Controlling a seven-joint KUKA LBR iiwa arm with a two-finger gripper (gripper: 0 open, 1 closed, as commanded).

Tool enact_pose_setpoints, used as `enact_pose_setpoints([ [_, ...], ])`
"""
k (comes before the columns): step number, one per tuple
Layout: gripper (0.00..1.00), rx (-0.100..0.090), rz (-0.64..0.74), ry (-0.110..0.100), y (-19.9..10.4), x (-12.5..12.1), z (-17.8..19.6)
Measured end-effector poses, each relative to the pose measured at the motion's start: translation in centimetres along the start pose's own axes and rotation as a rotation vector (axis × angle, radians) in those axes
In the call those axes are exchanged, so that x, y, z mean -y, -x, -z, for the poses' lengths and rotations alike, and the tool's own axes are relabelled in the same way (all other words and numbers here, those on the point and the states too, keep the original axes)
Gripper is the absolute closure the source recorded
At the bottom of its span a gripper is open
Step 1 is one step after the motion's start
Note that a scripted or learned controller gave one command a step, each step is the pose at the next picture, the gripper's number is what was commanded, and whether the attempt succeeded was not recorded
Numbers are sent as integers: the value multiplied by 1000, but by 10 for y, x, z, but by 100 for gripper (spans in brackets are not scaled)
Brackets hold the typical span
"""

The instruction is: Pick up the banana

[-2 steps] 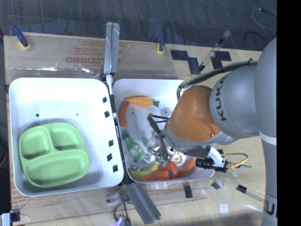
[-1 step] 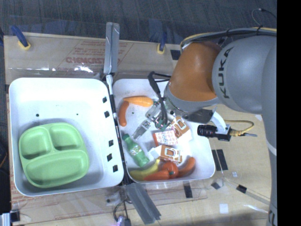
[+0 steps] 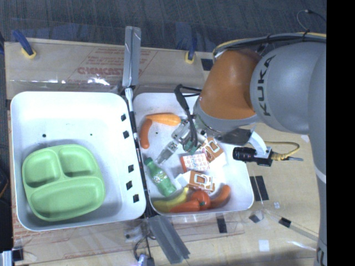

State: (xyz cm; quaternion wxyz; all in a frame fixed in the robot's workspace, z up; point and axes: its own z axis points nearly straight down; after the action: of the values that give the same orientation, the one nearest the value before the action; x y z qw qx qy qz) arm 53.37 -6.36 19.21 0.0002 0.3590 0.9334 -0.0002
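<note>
One banana (image 3: 169, 199), one green bottle (image 3: 159, 177), three cartons (image 3: 194, 162); fingers (image 3: 166, 153) apart, holding nothing.

Green tray (image 3: 62, 185) with three compartments in left bin (image 3: 66, 107), right bin (image 3: 244, 190) holding an orange carrot-like piece (image 3: 151, 124), green bottle (image 3: 160, 177) lying down, small printed cartons (image 3: 197, 170) (three, close together), red pepper (image 3: 202, 201) by the near wall

Grey arm (image 3: 288, 87) — orange band, black "KUKA" lettering, black cables.
</note>
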Motion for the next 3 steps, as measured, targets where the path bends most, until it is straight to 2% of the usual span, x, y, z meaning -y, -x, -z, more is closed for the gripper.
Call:
enact_pose_setpoints([
  [1,0,-3,-148,-1,-10,50,-101],
  [2,0,-4,-674,-2,-8,76,-101],
  [3,0,-2,-729,-1,-25,53,0],
])
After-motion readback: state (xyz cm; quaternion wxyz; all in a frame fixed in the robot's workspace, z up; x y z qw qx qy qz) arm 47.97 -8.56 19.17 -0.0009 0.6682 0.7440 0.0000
